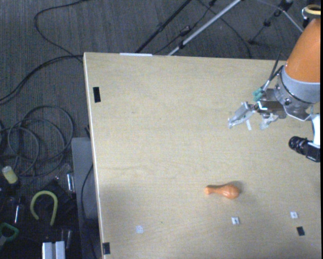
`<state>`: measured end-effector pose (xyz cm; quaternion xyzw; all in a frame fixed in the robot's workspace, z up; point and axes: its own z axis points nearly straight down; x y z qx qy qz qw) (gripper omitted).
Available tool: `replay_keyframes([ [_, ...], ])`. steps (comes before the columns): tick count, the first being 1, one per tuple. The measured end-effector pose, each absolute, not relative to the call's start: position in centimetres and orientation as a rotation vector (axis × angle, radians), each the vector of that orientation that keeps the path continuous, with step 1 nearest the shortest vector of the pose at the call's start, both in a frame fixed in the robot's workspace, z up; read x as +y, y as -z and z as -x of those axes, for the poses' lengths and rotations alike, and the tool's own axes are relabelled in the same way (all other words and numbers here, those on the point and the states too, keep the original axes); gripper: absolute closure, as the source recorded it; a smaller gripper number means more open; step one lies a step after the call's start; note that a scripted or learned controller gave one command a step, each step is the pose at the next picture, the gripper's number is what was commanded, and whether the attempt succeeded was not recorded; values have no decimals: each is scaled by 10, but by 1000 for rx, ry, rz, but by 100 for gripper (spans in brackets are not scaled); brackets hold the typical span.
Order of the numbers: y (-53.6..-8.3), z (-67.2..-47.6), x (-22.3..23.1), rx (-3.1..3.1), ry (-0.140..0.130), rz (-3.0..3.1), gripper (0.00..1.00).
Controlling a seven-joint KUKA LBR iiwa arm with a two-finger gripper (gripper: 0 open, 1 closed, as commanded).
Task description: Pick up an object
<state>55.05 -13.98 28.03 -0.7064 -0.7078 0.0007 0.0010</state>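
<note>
Camera view has the gripper at the right, fingers spread and empty. Orange drumstick-shaped toy lies lower centre-right on the tan board, below it and slightly left, long axis roughly left-right

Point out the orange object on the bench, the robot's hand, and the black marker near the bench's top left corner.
orange object [225, 190]: camera view, on its rounded body.
hand [246, 117]: camera view, between its fingertips.
black marker [97, 94]: camera view, on its middle.

Black cables and tripod legs cross grey carpet.
</note>
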Motion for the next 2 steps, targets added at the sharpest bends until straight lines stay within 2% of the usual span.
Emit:
replay_keyframes([
  [1, -290, -602, -193, -2191, -3, 2251, 0],
  [2, -236, -654, -189, -2151, -6, 2291, 0],
])
